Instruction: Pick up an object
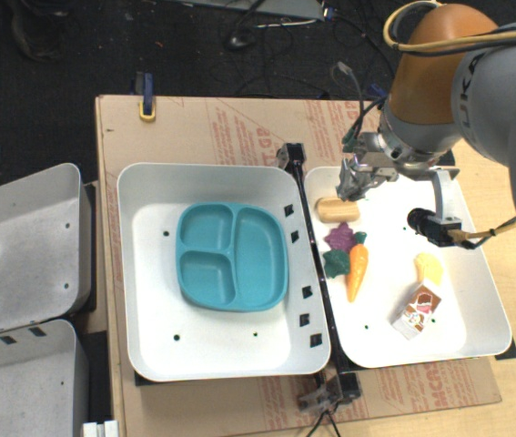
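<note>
Pincer [356, 182] poised low over the right bin [476, 335]; whether its fingers are spread or pressed together cannot be told. Bread roll [337, 210] just below its tips. Further below: purple grapes [341, 238], carrot [357, 270]. Down-right: lemon [428, 267], small carton [418, 309]. Far left: teal divided tray [232, 256].

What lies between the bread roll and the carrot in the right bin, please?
In the camera view, purple grapes lie between the roll and the carrot.
</note>
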Robot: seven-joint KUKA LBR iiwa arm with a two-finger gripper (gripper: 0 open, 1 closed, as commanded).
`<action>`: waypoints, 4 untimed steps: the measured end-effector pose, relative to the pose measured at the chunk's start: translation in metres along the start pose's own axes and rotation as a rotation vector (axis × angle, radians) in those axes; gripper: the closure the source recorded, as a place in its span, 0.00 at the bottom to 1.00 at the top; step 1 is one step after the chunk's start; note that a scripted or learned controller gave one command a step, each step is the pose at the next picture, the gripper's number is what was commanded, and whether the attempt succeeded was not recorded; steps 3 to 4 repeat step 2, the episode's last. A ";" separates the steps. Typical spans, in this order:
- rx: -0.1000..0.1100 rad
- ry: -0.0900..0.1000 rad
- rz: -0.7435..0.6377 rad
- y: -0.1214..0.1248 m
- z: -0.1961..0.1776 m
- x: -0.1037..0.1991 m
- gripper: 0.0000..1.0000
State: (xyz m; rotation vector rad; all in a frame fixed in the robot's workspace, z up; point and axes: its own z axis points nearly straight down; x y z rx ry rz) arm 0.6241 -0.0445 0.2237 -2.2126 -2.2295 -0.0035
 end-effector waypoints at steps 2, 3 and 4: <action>0.002 0.000 -0.001 -0.015 -0.018 0.107 1.00; 0.002 0.000 -0.001 -0.015 -0.018 0.107 1.00; 0.002 0.000 -0.001 -0.015 -0.018 0.107 1.00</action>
